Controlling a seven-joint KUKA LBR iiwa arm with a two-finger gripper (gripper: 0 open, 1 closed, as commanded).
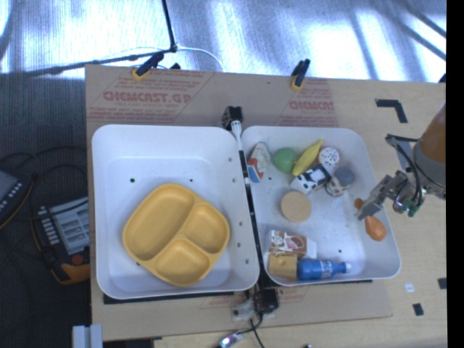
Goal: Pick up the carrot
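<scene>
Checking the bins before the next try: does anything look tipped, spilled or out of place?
Nothing spilled. The blue bottle lies on its side along the right bin's near wall. The carrot sits against that bin's right wall, below the gripper. The yellow divided plate lies askew in the left bin.

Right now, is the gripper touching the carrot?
Cannot tell. In the camera view the gripper sits just above the carrot by the right bin's wall, with no plain gap and no plain contact.

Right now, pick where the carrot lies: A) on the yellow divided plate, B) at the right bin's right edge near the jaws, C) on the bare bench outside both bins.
B: the carrot lies against the right bin's right wall, just below the gripper.
</scene>
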